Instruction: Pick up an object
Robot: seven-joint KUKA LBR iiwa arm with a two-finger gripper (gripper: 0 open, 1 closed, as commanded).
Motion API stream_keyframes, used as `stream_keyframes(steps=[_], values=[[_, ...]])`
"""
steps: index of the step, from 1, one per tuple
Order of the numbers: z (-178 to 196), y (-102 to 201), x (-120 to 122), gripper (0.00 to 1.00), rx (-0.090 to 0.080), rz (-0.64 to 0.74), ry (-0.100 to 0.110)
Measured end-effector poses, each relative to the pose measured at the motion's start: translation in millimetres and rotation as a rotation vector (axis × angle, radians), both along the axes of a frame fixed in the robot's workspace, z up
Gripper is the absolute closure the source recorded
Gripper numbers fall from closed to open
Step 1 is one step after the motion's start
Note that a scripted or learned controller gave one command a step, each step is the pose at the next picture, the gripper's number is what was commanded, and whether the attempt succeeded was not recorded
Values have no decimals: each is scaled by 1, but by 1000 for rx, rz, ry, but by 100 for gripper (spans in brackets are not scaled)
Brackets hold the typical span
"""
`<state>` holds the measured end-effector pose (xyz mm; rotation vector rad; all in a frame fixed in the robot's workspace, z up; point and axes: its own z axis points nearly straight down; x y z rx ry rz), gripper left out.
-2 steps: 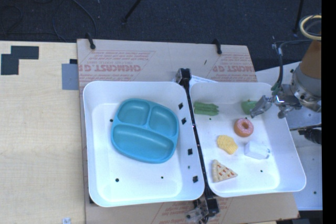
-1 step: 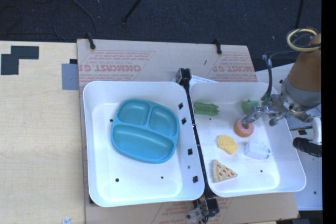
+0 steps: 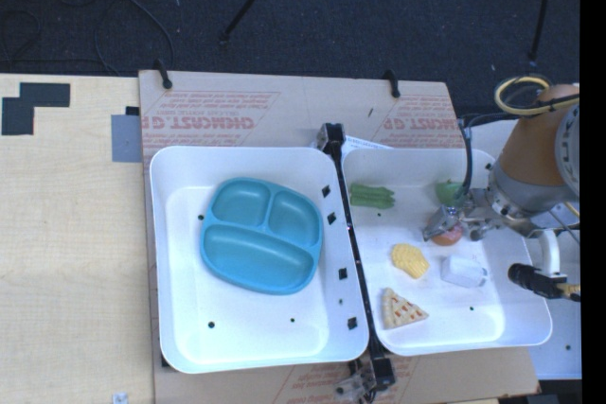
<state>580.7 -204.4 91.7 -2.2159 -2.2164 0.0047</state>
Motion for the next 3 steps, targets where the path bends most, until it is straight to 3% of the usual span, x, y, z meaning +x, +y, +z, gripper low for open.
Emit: stream_keyframes(steps=[1,3], values=[[13,-1,1,100,-1,-1,-2],[110,-3,-2,100,-4,1,-10]])
